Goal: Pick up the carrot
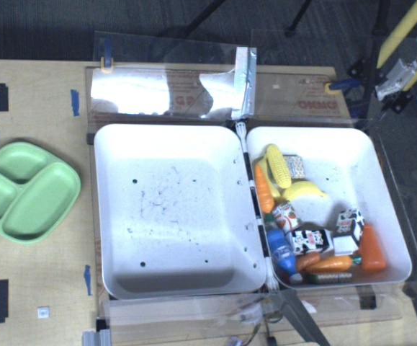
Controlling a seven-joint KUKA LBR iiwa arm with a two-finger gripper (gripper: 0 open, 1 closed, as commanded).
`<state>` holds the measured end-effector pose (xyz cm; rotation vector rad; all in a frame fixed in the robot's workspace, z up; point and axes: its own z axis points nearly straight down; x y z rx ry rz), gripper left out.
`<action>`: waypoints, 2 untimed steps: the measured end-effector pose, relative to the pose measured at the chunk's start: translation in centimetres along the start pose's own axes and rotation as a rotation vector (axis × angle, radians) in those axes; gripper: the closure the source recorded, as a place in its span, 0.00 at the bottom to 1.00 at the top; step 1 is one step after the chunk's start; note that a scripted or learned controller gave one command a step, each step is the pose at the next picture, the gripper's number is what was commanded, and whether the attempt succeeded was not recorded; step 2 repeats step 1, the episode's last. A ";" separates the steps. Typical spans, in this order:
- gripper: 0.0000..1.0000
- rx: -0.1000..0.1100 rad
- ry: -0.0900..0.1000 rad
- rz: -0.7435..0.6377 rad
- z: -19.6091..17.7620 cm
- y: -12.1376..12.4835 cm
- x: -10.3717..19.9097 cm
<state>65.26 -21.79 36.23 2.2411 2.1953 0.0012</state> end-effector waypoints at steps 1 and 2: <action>0.00 0.002 0.002 -0.063 8.0 -2.5 4.0; 0.00 0.002 0.002 -0.063 8.0 -2.5 4.0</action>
